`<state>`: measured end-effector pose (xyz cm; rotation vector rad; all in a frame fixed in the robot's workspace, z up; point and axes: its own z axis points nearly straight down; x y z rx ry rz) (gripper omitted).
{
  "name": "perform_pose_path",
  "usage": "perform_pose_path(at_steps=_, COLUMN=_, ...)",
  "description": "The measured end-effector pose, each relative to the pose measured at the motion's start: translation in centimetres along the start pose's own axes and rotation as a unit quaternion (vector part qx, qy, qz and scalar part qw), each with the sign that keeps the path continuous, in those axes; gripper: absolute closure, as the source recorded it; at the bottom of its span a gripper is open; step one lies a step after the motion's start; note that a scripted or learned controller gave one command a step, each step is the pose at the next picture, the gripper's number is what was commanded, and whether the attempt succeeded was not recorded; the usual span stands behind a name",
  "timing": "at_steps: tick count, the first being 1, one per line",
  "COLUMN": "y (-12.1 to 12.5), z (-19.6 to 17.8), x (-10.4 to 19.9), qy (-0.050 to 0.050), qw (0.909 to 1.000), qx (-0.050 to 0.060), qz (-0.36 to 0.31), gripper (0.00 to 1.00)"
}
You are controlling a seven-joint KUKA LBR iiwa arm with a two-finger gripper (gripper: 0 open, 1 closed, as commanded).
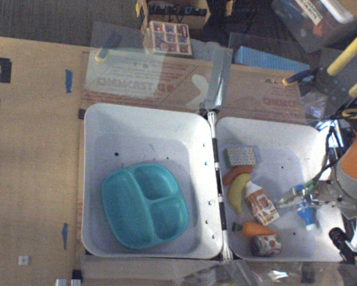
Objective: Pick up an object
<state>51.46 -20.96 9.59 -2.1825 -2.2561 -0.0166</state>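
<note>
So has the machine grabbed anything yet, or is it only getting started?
Nothing looks lifted yet: the banana, carton and carrot all lie in the right bin. The tool is low inside that bin, near the carton. An actual pickup remains.

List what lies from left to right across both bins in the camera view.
Teal divided plastic plate → yellow banana → small brown-and-white carton → blue-capped white tube → grey arm's gripper, reaching in from the right.
</note>
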Motion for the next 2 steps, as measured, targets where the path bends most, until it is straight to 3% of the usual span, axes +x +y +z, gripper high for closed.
perform_pose_path(at_steps=1, y=-0.2, z=-0.9, x=-0.4, qy=-0.003, qw=1.0000, qx=0.000, qz=0.004, gripper=1.00)
perform_pose_path(at_steps=2, y=3.5, z=-9.8, x=3.1, qy=-0.005, qw=0.9976, qx=0.002, qz=0.069, gripper=1.00)
